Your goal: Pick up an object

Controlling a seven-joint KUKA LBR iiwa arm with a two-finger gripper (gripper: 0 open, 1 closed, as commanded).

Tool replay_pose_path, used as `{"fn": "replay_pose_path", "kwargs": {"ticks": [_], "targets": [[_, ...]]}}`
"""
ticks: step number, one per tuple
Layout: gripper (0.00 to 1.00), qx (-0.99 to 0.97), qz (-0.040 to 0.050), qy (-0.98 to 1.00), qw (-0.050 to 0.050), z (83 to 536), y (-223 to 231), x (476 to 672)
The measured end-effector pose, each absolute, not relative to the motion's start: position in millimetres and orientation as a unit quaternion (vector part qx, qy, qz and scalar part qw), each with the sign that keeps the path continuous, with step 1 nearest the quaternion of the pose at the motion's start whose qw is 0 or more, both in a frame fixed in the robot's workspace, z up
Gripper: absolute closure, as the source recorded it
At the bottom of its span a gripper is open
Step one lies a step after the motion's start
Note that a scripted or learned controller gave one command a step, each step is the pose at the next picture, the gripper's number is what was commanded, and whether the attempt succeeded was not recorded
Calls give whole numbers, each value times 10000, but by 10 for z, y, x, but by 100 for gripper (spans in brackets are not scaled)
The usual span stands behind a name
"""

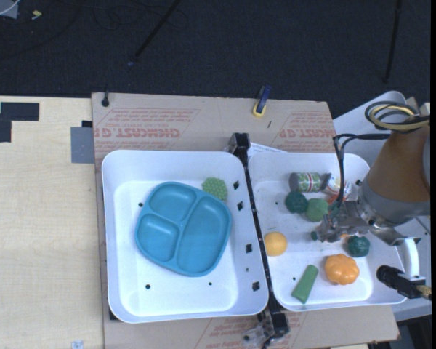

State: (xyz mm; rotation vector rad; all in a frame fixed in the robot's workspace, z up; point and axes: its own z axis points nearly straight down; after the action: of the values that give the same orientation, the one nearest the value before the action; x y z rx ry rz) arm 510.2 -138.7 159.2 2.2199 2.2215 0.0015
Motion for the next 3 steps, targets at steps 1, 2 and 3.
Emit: {"fn": "replay_pose_path", "kwargs": {"ticks": [1,2,3], "targets": [[100,7066,5,7077,4,2044,-1318,5089],[100,7065,2,7077,-1,2287,-1323,5094],[100,7058,-7,7084,-23,2221,-851,5075]]}}
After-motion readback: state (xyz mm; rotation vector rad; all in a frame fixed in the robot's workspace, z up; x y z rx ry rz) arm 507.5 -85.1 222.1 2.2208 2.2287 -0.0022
